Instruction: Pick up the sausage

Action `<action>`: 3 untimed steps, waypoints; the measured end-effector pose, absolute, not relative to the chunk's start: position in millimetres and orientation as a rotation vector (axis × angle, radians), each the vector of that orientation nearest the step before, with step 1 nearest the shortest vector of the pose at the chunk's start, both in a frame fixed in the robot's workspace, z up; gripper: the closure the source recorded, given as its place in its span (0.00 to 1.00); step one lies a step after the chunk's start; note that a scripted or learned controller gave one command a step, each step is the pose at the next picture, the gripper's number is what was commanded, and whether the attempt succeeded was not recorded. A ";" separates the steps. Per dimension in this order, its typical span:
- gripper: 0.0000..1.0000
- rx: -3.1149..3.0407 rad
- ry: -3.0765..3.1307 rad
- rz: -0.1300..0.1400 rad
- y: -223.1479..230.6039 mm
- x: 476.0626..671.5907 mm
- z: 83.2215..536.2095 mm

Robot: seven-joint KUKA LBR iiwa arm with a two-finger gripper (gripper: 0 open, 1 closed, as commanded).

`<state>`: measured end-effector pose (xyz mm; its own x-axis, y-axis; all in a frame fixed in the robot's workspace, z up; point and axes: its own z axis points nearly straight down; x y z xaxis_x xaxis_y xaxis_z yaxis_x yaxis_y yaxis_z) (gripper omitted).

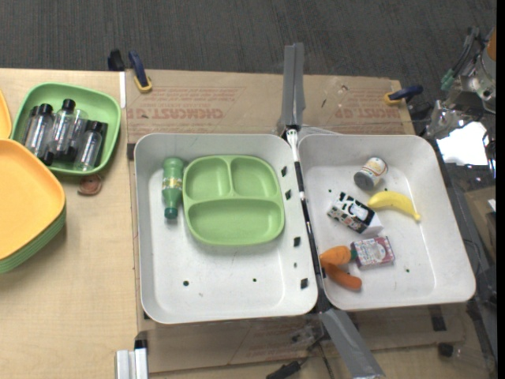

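The sausage (pixel 345 279) is a short reddish-brown piece. It lies near the front left corner of the right bin (pixel 450 290), just in front of an orange carrot (pixel 335 256) and touching it. The arm's gripper (pixel 470 81) is at the view's top right, beyond the right bin's far right corner. It is far from the sausage and partly cut off by the frame edge. Nothing is seen held in it.
The right bin also holds a small can (pixel 370 172), a banana (pixel 394 204), a black-and-white carton (pixel 350 212) and a pink packet (pixel 372 252). In the left bin (pixel 158 290) are a green divided plate (pixel 233 199) and a green bottle (pixel 172 186). A green tray of bottles (pixel 67 129) and orange plates (pixel 24 204) sit at the far left.
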<state>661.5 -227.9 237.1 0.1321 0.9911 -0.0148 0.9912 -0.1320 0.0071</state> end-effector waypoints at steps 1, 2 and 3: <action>1.00 2.350 2.060 -0.010 -228.5 661.9 245.8; 1.00 2.348 2.061 -0.011 -229.0 662.2 254.3; 1.00 2.345 2.063 -0.011 -229.4 662.6 262.9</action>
